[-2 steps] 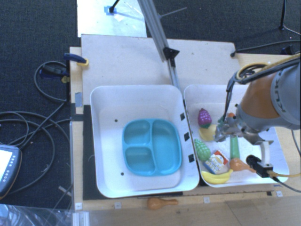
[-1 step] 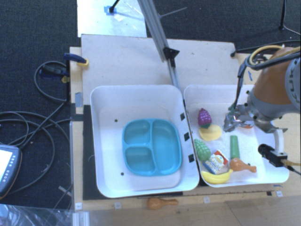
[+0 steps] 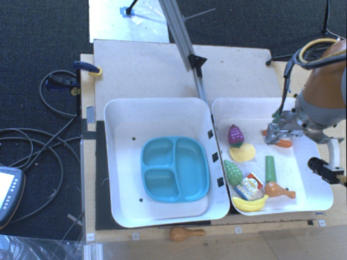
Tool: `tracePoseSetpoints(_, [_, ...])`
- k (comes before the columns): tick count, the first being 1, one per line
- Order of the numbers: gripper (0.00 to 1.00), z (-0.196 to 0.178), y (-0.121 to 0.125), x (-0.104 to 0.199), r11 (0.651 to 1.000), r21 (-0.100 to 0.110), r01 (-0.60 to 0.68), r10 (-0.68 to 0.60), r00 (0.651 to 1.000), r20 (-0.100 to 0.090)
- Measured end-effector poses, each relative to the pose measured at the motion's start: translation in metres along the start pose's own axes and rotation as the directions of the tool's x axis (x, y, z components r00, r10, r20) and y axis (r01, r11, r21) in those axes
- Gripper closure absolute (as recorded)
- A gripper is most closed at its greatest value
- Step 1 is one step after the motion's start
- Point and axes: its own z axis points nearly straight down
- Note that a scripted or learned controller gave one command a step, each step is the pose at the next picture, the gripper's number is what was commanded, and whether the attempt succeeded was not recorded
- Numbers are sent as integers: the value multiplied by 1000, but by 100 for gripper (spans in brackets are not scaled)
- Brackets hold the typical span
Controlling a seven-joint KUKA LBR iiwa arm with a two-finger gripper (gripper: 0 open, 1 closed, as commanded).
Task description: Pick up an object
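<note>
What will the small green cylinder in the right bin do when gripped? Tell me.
The small green cylinder looks like stiff, light plastic. Round and smooth, it may roll or slip from the gripper. It lies apart from the neighbouring toys, leaving room to close on it.

A robotics lab: left of the gripper (image 3: 275, 134), 2 white bins (image 3: 122, 161) sit on a board bench (image 3: 141, 64) over dark carpet, with loose cables (image 3: 38, 145), a clamp (image 3: 87, 67), and a teach pendant (image 3: 8, 191) farther left.

Bright even overhead light; white bins (image 3: 162, 112) near overexposed, soft shadows, slight overall blur, coarse low resolution.
</note>
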Motion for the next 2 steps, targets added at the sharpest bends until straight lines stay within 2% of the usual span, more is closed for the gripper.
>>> tracePoseSetpoints(1, [100, -64, 2, -4, 1000, -2, 0, 0, 1000, 1])
tracePoseSetpoints(2, [100, -71, 3, -4, 1000, 3, 0, 0, 1000, -1])
